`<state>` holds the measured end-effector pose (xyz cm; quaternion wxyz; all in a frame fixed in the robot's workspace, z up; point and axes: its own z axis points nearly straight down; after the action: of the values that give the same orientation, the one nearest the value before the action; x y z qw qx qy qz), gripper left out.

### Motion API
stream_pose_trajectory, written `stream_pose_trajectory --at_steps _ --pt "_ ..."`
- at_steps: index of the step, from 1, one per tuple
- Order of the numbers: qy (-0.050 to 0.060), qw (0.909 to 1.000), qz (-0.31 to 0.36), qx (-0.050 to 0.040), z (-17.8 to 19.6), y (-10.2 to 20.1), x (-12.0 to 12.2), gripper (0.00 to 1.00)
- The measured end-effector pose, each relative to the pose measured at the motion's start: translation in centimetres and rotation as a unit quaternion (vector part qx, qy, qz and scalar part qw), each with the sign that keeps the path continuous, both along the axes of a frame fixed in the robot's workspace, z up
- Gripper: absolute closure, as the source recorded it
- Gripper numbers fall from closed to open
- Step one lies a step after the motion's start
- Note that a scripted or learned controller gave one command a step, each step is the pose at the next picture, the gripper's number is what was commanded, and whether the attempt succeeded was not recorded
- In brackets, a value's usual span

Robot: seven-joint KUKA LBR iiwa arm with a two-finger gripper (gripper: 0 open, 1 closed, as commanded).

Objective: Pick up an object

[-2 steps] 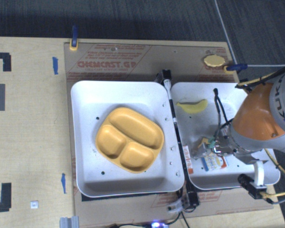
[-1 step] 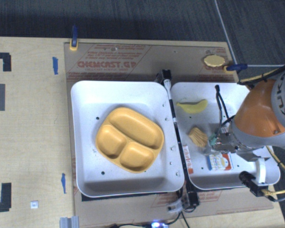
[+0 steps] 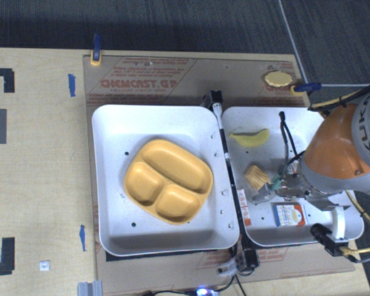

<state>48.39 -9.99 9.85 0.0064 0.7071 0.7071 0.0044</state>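
My pincer [image 3: 272, 190] hangs low in the right bin [image 3: 333, 233], beside a corn cob [image 3: 256, 176] — grip unclear, I cannot tell. A small carton [image 3: 288, 214] lies nearer, print unreadable. Far board [image 3: 172, 79] reads "CHEMCAST" — yellow tray [image 3: 168, 180] fills the left bin [image 3: 111, 184].

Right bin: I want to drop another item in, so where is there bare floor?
The right bin is crowded: banana at the far end, corn piece mid-left, small carton near front, hand low between them. Bare floor lies between banana and corn. The left bin is free around the yellow tray.
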Motion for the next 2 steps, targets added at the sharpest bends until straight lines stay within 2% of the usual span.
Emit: stream_pose_trajectory --at_steps 1,2 --pt "0.007 1.0 -0.001 0.0013 -1.3 0.3 -0.4 0.0" --pt "0.004 1.0 -0.001 0.0005 -0.2 0.3 -0.2 1.0"
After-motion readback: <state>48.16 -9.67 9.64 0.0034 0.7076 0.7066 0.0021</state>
